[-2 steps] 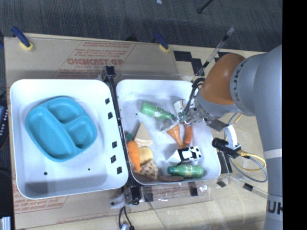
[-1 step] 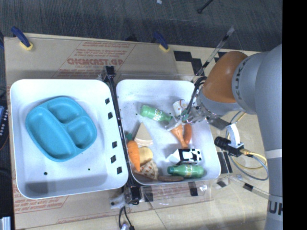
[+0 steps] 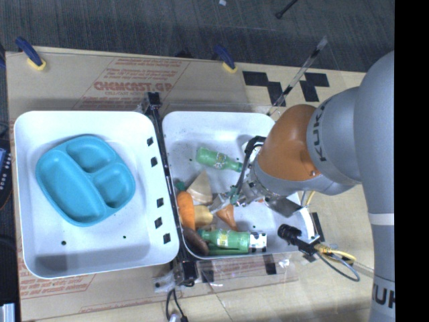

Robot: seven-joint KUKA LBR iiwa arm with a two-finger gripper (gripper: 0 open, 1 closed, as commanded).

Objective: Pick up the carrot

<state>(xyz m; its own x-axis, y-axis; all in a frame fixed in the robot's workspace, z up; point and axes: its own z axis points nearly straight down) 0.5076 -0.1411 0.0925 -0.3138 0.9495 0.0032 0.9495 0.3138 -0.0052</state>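
Camera view looks down on the arm's end effector [image 3: 242,194] lowered into the right bin [image 3: 175,127], among the clutter; whether its fingers are spread or closed cannot be told. Just left of it lies the carrot [image 3: 186,210], near the bin's left wall. A small orange cone-shaped piece [image 3: 226,215] sits just below the end effector. Beyond it rests one green bottle [image 3: 218,158], and nearer the camera a second green bottle [image 3: 231,241]. Far to its left, a blue divided plate [image 3: 84,178] lies in the left bin [image 3: 27,247].

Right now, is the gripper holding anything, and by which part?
Cannot tell. The gripper sits low in the right bin, beside a small orange piece; the carrot lies apart by the left wall.
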